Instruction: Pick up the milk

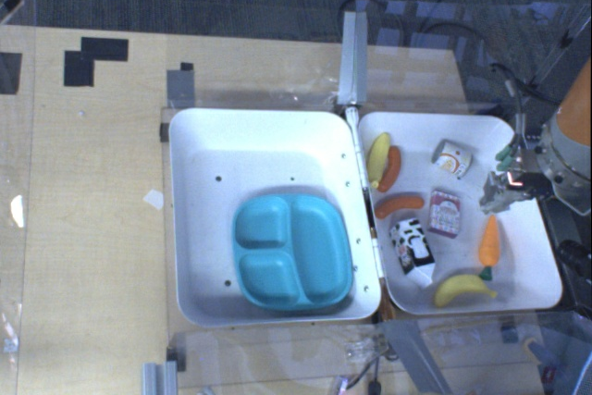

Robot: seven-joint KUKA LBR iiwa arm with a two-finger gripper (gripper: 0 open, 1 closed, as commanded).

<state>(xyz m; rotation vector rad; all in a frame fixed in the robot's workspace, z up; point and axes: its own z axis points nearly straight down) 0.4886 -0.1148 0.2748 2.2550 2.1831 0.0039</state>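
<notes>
The milk (411, 245) is a small carton with black and white cow patches. It lies tilted in the right bin (532, 291), near that bin's front left. My gripper (498, 191) hangs over the right side of the same bin, just above the top of a carrot (489, 241). It is well to the right of the milk and apart from it, with nothing seen in its hold.
Around the milk lie a sausage (400, 203), a maroon box (445, 213) and a banana (464, 289). Further back are another banana (378, 157), a second sausage (391, 167) and a small white box (452, 158). The left bin (199, 199) holds a blue divided tray (294, 252).
</notes>
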